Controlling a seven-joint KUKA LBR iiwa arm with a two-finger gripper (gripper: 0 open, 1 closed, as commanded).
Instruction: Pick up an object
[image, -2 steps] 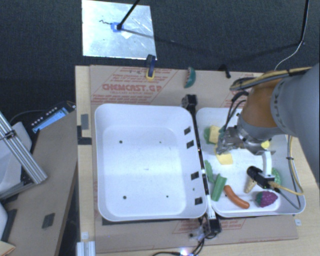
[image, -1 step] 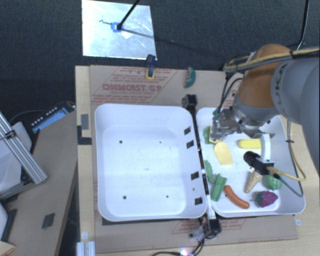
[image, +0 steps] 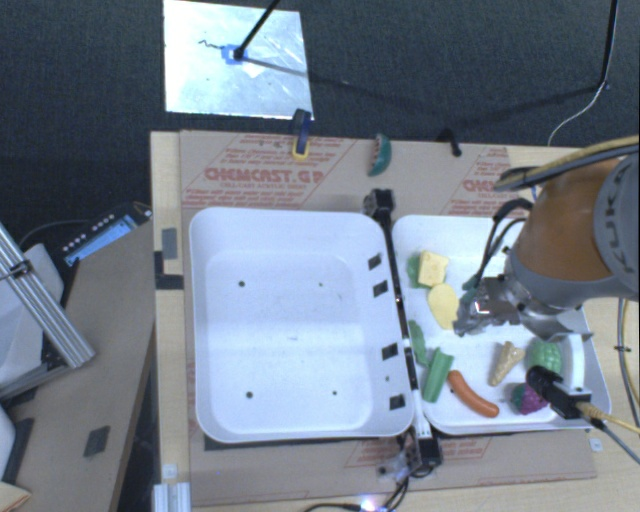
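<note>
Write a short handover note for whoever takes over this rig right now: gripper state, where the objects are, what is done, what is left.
Gripper: low over the right bin, beside the pale yellow piece; finger state unreadable, nothing visibly held.
Objects, all in the right bin: yellow cheese block, green pieces by the divider, orange-red sausage, cream cone, green leafy item, purple item.
Done: arm positioned over the objects.
Left: grasp one and lift it.
</note>
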